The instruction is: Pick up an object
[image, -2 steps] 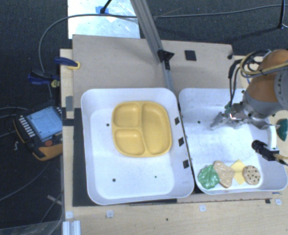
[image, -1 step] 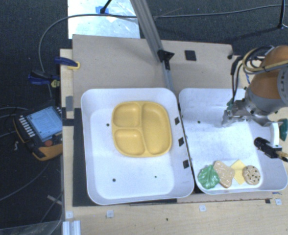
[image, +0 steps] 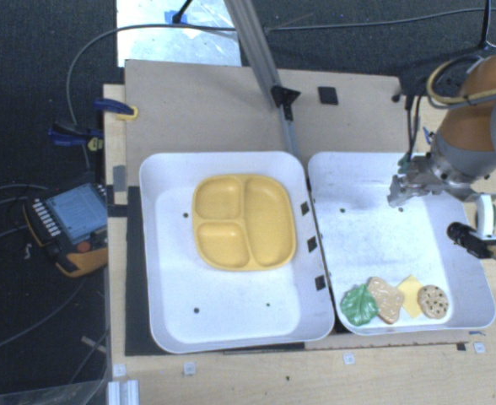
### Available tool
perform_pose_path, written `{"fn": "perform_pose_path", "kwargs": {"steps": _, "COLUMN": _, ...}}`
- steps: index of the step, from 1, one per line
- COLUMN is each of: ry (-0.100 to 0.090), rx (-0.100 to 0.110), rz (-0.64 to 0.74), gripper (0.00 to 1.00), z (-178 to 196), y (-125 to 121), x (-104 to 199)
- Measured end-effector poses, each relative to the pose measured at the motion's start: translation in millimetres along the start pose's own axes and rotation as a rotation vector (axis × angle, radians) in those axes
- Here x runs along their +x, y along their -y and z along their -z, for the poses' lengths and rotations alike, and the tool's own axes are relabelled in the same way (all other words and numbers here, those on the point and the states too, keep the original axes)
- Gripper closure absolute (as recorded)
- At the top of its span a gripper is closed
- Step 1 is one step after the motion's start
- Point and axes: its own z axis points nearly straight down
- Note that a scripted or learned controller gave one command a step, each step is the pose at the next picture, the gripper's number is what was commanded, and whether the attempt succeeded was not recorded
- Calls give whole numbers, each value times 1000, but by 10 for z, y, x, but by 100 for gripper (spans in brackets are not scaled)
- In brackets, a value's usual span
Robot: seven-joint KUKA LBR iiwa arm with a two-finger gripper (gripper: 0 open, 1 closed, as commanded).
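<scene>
Green, tan, yellow, speckled brown: four small pieces in a row. Lay along the near wall of the right bin (image: 400,247), left to right: leaf (image: 359,305), bread slice (image: 386,299), cheese wedge (image: 412,293), cookie (image: 433,301). Looked packed: leaf against bread slice, bread slice over the edge of the cheese wedge, cookie just beside the wedge. Ran left-right as a row, parallel to that wall. Sat close to the rim, so probably little room on the near side for a grasp.

Further back: bare white floor of the same bin, then the gripper (image: 402,192). Hung over the far part of that bin, toward its right, well apart from the row. Could not tell how far open it was. Saw nothing hanging from it. Orange band (image: 471,129) behind it, further right.

Key relation: lay toward the near side from the gripper. Bread slice and cheese wedge most nearly in line with it, leaf off to the left, cookie to the right. Would need a move toward the near wall plus a descent. Judged cookie or leaf, as end pieces, easier to isolate; risked dragging a neighbour with the middle two.

Left bin (image: 231,306): held a yellow divided plate (image: 244,222), three compartments, toward the far half. Well apart from the gripper.

Beyond the bins: brown board (image: 206,108), grey pole (image: 256,40) slanting in from the far edge.
</scene>
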Motion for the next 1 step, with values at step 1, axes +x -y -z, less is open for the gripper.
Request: {"fn": "perform_pose_path", "kwargs": {"steps": 1, "ry": 1, "rx": -1, "rz": 0, "gripper": 100, "z": 520, "y": -110, "x": -54}}
